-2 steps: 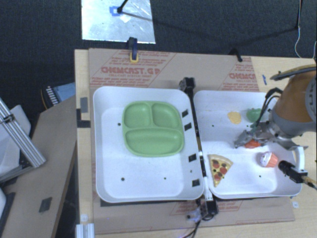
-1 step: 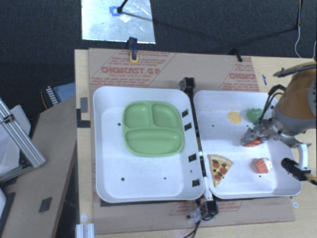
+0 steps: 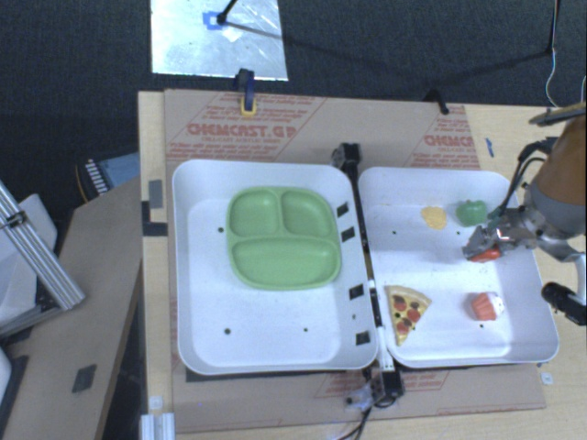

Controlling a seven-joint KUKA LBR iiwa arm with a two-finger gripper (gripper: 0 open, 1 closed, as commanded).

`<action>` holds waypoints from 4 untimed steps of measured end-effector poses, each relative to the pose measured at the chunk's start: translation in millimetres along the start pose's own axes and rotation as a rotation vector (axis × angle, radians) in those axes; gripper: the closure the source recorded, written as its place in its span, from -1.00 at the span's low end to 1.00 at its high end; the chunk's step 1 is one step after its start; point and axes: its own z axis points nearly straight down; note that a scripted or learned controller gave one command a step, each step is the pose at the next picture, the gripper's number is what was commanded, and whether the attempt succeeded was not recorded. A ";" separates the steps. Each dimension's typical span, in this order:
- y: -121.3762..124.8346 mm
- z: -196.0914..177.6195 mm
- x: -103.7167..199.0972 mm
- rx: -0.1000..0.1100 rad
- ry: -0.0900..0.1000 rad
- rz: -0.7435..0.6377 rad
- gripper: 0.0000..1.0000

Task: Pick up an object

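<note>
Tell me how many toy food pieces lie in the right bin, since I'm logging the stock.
4 or 5: a yellow piece, a green piece, a pizza slice, a red-and-white piece, and something red at the gripper, partly hidden.

From my feed the arm (image 3: 561,177) runs off the right edge, so I see just its wrist end. The end effector (image 3: 482,246) is small and dark against the right bin (image 3: 459,351); I cannot make out how its fingers stand. A red thing (image 3: 489,255) sits right under it, mostly covered, and I cannot tell what it is or whether it is gripped. The green item (image 3: 471,212) and the yellow item (image 3: 434,216) are too small to identify. The counter (image 3: 151,273) is cut off at the bottom, and cabling there (image 3: 371,400) is a blur.
</note>
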 end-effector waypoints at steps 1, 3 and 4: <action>4.3 -56.3 -10.6 -0.004 -0.002 -0.003 1.00; -0.1 -81.6 41.9 0.001 0.001 -0.008 1.00; -5.6 -72.1 95.9 0.002 0.001 -0.008 1.00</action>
